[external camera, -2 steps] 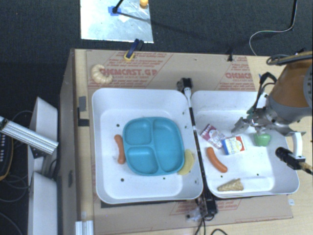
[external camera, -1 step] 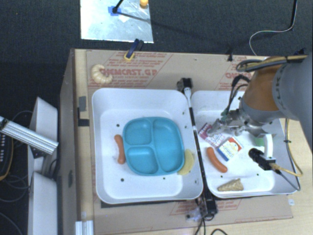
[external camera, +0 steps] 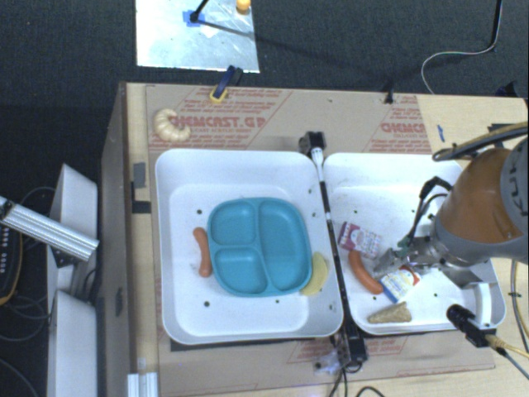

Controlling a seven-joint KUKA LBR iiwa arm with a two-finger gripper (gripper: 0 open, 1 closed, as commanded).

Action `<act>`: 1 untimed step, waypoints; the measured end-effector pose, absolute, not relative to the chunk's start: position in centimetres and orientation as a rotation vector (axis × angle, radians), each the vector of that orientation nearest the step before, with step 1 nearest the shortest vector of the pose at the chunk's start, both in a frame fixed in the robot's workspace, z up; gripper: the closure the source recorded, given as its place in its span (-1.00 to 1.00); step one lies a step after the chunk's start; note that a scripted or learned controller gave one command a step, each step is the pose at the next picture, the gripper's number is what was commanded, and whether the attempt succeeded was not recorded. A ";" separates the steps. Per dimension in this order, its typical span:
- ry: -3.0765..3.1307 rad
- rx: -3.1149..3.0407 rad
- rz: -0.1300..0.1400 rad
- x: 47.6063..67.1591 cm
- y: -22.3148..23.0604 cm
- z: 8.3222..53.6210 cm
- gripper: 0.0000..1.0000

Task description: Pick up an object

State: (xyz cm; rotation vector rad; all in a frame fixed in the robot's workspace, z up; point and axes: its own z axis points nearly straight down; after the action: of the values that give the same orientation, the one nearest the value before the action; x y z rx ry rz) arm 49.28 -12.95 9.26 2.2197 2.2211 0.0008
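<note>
In the right bin (external camera: 388,176) lie a red and white packet (external camera: 360,238), an orange-red sausage (external camera: 364,272), a small white carton with blue and red print (external camera: 398,284) and a brown wedge of bread (external camera: 389,313). My gripper (external camera: 402,260) reaches in from the right and hangs low over the bin, just above the carton and right of the sausage. The grey arm with its orange band (external camera: 483,205) covers the bin's right part.
The left bin (external camera: 190,172) holds a blue divided plate (external camera: 259,246), a second sausage (external camera: 202,251) to its left and a yellow banana piece (external camera: 316,274) at its right edge. A black divider (external camera: 327,222) runs between the bins.
</note>
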 end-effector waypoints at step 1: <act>2.222 2.216 0.004 49.4 -12.9 10.3 1.00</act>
State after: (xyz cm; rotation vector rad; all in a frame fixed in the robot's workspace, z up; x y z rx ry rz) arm 49.41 -12.91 10.30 2.2163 2.2219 0.0042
